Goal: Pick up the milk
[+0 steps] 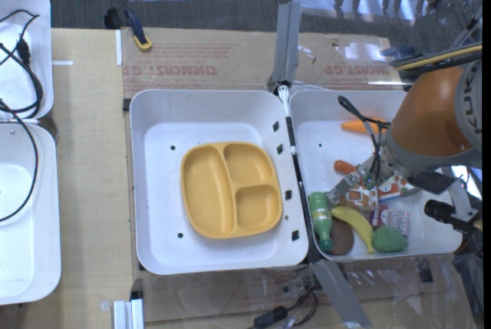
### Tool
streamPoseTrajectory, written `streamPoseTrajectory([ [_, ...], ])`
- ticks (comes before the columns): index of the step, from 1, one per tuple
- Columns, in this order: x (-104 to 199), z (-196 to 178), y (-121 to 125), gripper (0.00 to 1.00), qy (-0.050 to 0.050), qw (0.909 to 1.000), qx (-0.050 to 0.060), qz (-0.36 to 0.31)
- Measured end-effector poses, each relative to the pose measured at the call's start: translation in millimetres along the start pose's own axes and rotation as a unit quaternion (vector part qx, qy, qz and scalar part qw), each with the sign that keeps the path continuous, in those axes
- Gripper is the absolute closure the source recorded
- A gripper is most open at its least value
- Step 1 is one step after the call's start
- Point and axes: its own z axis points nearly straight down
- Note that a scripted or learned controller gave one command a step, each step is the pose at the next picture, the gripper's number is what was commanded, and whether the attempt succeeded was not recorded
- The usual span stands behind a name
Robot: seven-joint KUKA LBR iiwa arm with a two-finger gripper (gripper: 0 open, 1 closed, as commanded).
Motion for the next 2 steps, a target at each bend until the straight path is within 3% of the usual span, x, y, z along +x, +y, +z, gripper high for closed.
streamPoseTrajectory([
  [1,-1,-13,3,1.0,0.0,1.0,-0.003,0.001],
  [2,49,-85,22,1.0,0.01,0.9965,0.017,0.081],
])
